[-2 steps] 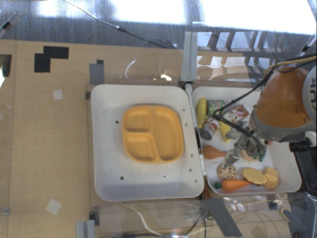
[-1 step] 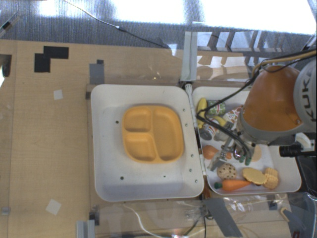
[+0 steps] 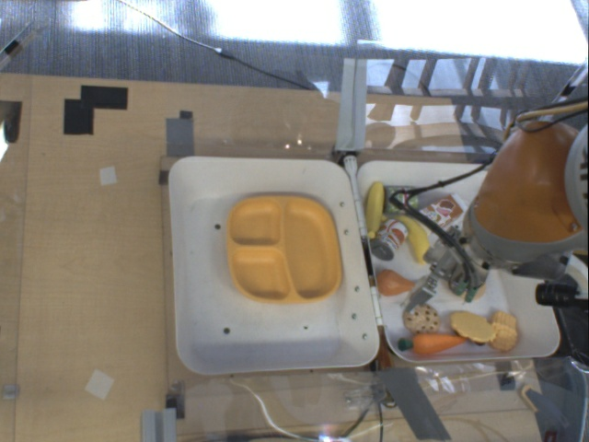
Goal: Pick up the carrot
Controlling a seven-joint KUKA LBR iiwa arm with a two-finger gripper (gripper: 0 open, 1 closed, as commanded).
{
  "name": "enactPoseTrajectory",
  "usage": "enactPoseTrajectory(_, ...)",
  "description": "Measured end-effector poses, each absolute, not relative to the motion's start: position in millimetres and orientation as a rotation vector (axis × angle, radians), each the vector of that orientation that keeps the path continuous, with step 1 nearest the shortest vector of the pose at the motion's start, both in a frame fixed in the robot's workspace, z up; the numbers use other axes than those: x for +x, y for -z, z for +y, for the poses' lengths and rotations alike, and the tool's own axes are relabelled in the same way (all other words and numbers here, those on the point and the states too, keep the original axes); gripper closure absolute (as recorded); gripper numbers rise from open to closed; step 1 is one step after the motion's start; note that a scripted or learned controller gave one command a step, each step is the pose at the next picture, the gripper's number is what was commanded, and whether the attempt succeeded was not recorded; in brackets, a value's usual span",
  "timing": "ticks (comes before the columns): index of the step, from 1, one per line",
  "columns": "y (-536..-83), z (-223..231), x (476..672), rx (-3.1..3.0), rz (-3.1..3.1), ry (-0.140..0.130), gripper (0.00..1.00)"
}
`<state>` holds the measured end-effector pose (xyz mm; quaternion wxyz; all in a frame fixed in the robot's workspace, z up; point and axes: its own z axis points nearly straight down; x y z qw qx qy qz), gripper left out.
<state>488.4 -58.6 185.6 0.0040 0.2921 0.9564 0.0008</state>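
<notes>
Surface: pale wooden bench (image 3: pixel 83 274) bearing two shallow white bins. Left bin (image 3: pixel 198 339): one yellow compartment plate (image 3: pixel 281 249). Right bin (image 3: pixel 543 343): banana (image 3: pixel 375 207), small can (image 3: pixel 391 238), cookie (image 3: pixel 421 318), crackers (image 3: pixel 502 331) and the carrot (image 3: pixel 437 343), an orange tapered piece lying flat near the front wall, tip pointing right, untouched. Gripper (image 3: pixel 425 293): low over the bin, just above the cookie; its grasp state cannot be told. Step judged: approach. Next move calls for shifting toward the front wall and descending over the carrot.
</notes>
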Motion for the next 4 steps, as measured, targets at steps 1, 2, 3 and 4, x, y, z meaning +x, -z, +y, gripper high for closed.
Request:
enactPoseTrajectory(1,-186,-37,489.4,1.113,2.928,-0.005,0.0)
enactPoseTrajectory(2,-185,-46,530.2,1.302,2.852,-0.004,0.0)
enactPoseTrajectory(3,-185,33,491.2,1.432,2.794,-0.006,0.0)
enactPoseTrajectory(4,-185,52,545.4,1.499,2.756,-0.005,0.0)
